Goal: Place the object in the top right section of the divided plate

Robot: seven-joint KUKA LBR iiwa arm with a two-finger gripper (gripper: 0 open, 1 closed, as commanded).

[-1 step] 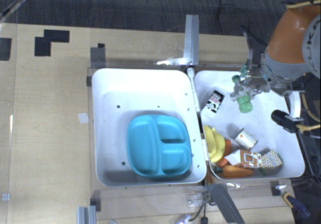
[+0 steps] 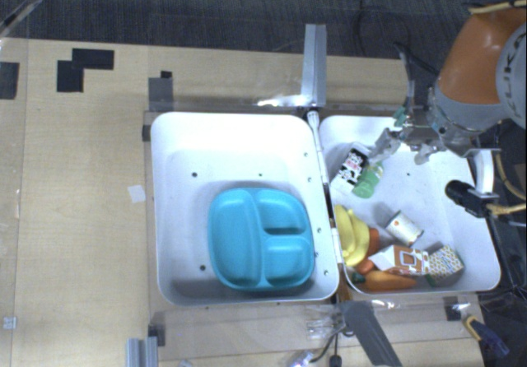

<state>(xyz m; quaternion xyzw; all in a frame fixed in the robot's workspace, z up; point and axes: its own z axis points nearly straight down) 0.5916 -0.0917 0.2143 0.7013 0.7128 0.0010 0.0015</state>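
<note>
The gripper (image 2: 398, 146) hangs over the right bin (image 2: 486, 271), its fingers spread apart and holding nothing, just at two o'clock of a green bottle (image 2: 367, 181). The blue divided plate (image 2: 260, 236) sits in the left bin (image 2: 181, 192), toward six o'clock.

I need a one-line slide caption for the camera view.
End effector over right bin of mixed objects; blue divided plate waits in left bin.
</note>
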